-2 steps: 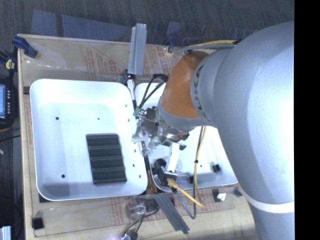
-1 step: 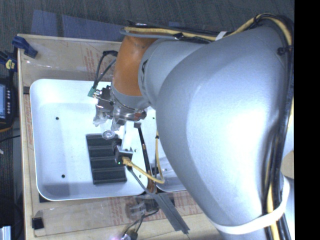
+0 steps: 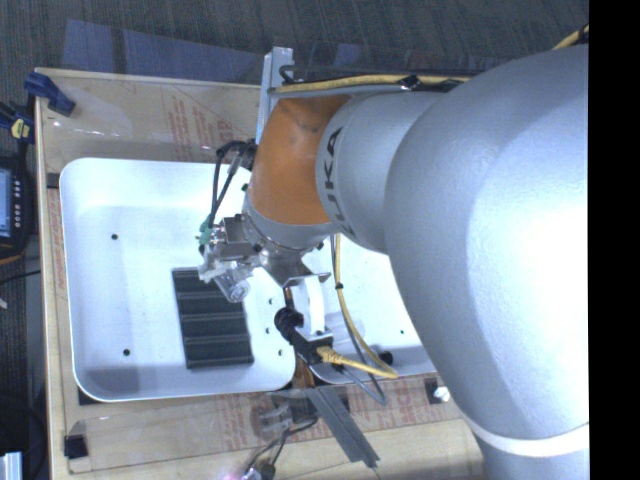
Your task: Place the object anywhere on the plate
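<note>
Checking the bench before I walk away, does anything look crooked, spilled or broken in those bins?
Nothing looks spilled or broken. A dark ribbed plate lies flat on the floor of the left bin, roughly square with its walls. The arm covers most of the right bin, so what lies there can't be judged.

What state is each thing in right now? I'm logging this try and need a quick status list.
arm: reaching in over the bins, covering most of the right bin.
gripper: low over the left bin, at the dark plate's upper right corner.
dark ribbed plate: lying flat in the left bin, nothing seen on it.
left bin: holds the plate.
object: cannot be made out.
</note>
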Tool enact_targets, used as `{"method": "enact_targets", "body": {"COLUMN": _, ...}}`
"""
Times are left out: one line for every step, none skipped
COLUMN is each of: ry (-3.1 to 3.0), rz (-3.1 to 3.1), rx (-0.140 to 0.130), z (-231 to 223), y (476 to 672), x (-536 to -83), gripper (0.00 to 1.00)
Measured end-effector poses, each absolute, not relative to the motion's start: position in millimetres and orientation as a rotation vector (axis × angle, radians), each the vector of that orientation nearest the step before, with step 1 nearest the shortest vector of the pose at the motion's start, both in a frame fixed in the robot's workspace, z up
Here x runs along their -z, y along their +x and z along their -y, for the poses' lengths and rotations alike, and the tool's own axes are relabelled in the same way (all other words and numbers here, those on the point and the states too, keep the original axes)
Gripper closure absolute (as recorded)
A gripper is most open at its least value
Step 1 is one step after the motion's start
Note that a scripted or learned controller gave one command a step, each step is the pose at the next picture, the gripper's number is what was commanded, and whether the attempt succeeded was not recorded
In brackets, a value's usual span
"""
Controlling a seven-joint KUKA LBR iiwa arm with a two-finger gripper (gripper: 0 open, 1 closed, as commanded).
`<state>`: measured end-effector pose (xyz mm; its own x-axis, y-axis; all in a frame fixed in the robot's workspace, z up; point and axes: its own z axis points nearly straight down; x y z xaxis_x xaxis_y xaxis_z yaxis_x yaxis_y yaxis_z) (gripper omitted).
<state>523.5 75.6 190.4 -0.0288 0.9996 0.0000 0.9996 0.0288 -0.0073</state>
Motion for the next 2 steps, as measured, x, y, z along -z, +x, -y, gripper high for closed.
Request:
{"method": "enact_targets", "body": {"ry": -2.302, "rz": 2.133, "rx": -0.009, "z": -143.4, "y": 474.8, "x": -168.1, "gripper": 1.0}}
{"method": "enact_targets", "body": {"ry": -2.039, "rz": 2.389, "rx": -0.002, "z": -144.3, "y": 519.0, "x": -177.4, "gripper": 1.0}}
